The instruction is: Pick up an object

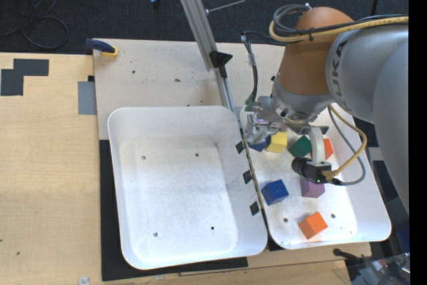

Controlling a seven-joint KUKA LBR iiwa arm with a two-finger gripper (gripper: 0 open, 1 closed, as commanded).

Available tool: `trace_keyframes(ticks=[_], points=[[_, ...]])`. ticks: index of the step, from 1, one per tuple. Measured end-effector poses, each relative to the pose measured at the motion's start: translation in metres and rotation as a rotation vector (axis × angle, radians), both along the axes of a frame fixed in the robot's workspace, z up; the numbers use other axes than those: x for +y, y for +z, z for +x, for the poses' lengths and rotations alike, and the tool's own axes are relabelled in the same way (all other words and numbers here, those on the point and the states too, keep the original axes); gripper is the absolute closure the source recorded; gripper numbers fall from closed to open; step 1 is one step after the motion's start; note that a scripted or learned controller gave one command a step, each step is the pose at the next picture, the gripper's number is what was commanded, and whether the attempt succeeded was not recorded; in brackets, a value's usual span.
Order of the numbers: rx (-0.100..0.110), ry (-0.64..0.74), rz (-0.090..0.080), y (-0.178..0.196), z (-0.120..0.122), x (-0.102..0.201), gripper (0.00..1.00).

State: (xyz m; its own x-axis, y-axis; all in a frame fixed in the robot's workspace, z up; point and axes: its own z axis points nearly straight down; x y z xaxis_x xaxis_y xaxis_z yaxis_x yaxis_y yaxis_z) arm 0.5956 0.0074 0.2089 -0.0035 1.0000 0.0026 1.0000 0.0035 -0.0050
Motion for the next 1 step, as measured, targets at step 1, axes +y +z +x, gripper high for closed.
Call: trace_keyframes(ticks=[1], points=[[0.001, 0.000, 0.000, -0.0028, -0.0075, 0.0553, 1.00]])
